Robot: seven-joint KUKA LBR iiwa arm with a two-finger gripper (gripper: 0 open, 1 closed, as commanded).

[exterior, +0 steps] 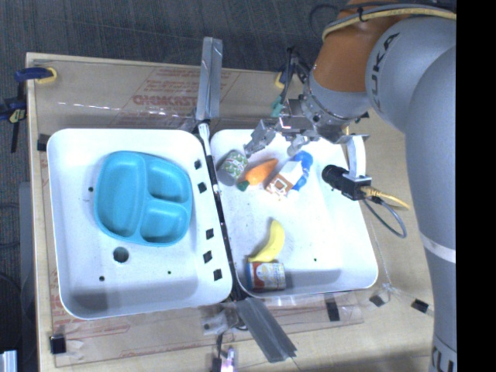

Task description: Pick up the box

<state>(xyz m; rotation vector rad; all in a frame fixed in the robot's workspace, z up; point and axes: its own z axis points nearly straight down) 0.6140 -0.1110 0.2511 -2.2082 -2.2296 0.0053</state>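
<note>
The box (282, 182) is small, white and orange, and lies at the back of the right bin (341, 242). It rests between an orange carrot (258, 173) and a blue and white bottle (301, 164). My gripper (279, 140) hangs just above and behind the box, over the bin's far rim. It is open, with one finger (259, 137) spread to the left and the other to the right. Nothing sits between them.
A grey-green can (232, 163) lies left of the carrot. A banana (269, 240) and a red-labelled tin (267, 274) sit near the right bin's front. The left bin (77, 270) holds a blue divided tray (145, 196). A black cable plug (343, 181) hangs at the right.
</note>
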